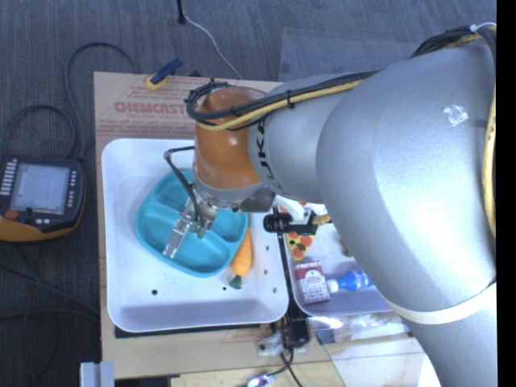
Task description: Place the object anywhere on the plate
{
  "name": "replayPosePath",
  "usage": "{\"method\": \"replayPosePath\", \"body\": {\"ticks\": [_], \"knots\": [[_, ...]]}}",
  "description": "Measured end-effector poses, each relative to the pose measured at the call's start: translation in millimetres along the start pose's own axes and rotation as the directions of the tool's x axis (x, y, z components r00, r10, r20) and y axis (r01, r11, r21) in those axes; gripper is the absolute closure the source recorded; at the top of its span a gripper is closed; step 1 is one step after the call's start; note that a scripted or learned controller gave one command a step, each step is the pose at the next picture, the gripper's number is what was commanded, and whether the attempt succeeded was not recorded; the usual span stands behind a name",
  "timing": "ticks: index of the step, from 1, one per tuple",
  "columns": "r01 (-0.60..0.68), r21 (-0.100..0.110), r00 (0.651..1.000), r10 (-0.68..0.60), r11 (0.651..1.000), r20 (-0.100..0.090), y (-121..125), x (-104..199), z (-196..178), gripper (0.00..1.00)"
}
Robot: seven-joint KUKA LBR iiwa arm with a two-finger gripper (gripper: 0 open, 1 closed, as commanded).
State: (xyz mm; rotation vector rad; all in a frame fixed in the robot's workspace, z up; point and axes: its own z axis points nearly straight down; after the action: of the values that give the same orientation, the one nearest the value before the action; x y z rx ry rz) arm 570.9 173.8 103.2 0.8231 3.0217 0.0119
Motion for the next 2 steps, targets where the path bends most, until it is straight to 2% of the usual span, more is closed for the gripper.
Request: {"method": "replayPosePath", "body": {"ticks": [1, 2], "knots": [[-0.003, -0.013, 1.0, 0.004, 1.0, 0.017, 2.2, -5.6, -13.6, 1.0], [0.088, -0.002, 0.996, -0.088, 0.996, 0.001, 52.4, 37.6, -137.9, 1.0]]}}
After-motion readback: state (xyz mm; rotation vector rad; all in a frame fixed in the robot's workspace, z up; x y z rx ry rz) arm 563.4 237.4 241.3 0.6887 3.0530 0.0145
